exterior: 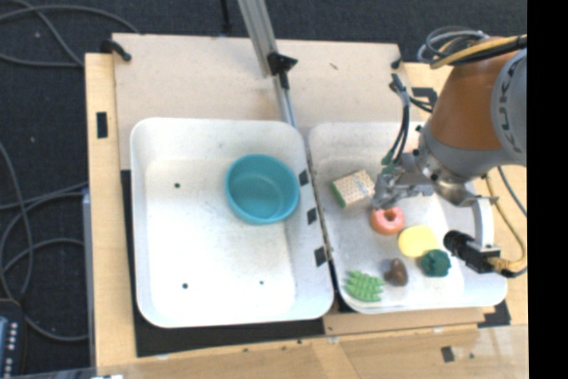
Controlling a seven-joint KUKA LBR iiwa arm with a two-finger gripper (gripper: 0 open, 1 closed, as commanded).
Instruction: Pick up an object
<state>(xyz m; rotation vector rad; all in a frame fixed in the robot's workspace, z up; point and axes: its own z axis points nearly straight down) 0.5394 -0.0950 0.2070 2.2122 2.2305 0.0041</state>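
Camera view, looking down at a slant: two shallow white bins sit side by side on the bench. Left bin (160, 280) contains one item, a teal bowl (262, 188), upright, toward the bin's right half. Right bin (342, 138) contains six items. A cream checkered block (353, 188) lies tilted near the bin's left wall. A pink ring (387, 220) lies just right of and below the block. A yellow oval piece (417, 241) lies just beside the ring, lower right. A dark green lump (435, 263) touches or nearly touches the yellow piece. A brown lump (396, 272) lies near the front edge, and a green ridged piece (363, 286) lies at the front left corner.

Arm enters from the right, its orange band above the wrist. Gripper (388, 193) is positioned over the right bin, directly above the pink ring and just right of the block. Jaw opening: cannot tell; nothing is visibly held.
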